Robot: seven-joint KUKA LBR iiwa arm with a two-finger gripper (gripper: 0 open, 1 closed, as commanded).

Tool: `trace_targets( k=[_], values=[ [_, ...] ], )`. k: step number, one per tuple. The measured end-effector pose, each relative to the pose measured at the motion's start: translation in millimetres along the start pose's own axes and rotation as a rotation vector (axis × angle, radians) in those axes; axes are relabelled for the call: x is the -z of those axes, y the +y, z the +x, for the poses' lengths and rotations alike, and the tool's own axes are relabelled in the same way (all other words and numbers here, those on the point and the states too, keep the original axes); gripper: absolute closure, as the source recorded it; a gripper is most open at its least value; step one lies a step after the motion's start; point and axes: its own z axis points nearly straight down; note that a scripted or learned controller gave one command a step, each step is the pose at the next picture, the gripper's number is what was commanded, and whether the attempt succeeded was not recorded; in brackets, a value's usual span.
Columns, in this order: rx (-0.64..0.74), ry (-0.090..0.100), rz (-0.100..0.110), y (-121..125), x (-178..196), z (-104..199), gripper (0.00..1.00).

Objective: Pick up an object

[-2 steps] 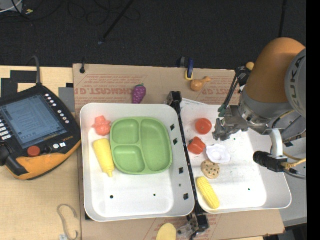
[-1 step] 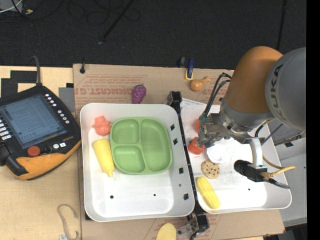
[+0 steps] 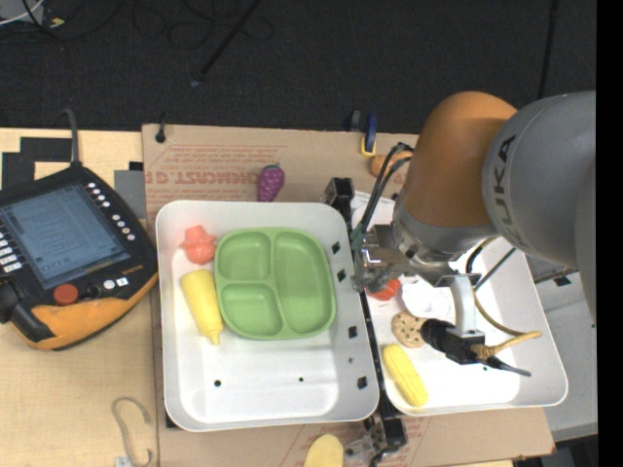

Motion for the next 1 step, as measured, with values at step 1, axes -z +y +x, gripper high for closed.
trace_targets(
  k=[1],
  values=[
    [0.0,-0.001,0.002,-21.0,4.0,55.7,1.0]
  ],
)
